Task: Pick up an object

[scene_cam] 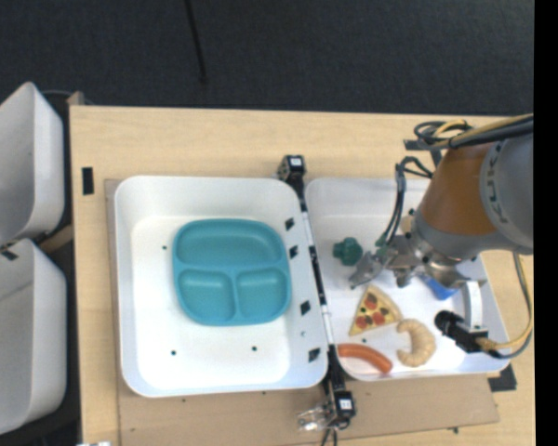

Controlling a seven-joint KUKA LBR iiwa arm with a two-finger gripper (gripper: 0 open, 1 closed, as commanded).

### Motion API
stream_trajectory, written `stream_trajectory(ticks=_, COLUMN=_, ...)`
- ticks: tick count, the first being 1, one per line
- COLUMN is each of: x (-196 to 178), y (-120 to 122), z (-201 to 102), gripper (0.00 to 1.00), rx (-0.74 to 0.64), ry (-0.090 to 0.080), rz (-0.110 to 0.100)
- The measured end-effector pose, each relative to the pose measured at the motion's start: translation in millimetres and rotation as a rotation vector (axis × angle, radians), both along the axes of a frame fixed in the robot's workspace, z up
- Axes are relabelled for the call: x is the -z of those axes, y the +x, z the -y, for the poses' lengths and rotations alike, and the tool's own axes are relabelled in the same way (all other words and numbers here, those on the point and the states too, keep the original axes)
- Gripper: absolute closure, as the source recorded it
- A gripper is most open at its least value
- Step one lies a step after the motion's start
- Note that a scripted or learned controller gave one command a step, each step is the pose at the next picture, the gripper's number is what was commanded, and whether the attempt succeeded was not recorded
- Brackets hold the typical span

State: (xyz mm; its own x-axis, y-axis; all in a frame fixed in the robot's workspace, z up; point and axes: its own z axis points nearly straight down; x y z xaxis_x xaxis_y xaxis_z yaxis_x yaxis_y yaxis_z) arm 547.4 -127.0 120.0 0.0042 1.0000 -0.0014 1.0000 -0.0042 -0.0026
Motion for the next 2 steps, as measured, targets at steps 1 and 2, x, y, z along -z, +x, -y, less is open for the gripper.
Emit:
stream_trajectory(ticks=1, x=-13.7, y=1.4, z=0.6, gripper=1.0, rx=0.007, ry=0.002, rz=0.006)
stream_trajectory(ticks=2, x=-59.4, y=-5.2, z=1.9, gripper=1.0, rx=0.004, ry=0.001, rz=0.006)
